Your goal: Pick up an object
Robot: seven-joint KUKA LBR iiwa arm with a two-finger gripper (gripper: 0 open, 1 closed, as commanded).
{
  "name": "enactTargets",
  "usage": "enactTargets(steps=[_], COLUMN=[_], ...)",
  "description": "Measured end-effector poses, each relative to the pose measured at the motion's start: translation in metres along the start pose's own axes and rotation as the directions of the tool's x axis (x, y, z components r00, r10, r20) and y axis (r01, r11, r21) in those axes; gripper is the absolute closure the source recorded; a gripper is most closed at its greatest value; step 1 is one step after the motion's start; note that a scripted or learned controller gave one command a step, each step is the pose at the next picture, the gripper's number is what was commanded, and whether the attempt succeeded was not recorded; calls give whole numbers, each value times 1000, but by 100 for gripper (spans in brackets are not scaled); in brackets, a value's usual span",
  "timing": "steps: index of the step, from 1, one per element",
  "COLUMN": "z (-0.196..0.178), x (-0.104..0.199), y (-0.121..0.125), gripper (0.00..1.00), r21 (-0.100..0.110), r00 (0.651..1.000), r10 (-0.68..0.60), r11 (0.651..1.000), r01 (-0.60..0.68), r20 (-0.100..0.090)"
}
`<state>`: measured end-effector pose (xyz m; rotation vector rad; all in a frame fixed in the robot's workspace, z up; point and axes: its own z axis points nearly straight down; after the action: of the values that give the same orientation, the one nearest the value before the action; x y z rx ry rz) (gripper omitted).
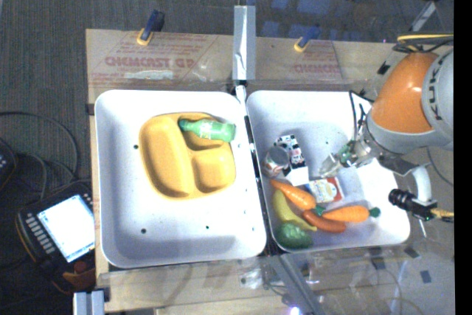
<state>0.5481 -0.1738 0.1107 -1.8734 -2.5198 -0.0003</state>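
The right bin (313, 111) holds a heap of small items. Two orange carrots (295, 195) (343, 215) lie at its front, over a yellow banana (282, 209) and a green vegetable (294, 234). A silver can (277, 158) and a small black-and-white item (292, 147) sit near the left wall. A white-and-red packet (326, 190) lies in the middle. My gripper (333, 164) hangs low over the bin's middle, just above and right of the packet, at the end of the grey arm with its orange band (404, 96). Nothing visibly sits in it.
The left bin (118, 232) carries a yellow divided tray (188, 155) with a green bottle (209, 130) lying across its far edge. A metal post (243, 48) stands between the bins at the back. A tablet (65, 226) lies on the floor at left.
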Motion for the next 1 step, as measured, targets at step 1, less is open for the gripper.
enactTargets(steps=[1], z=[-49], x=[-9], y=[-70], gripper=[0], r21=[2], r00=[926], r10=[377], r11=[926], r01=[-377], r20=[2])
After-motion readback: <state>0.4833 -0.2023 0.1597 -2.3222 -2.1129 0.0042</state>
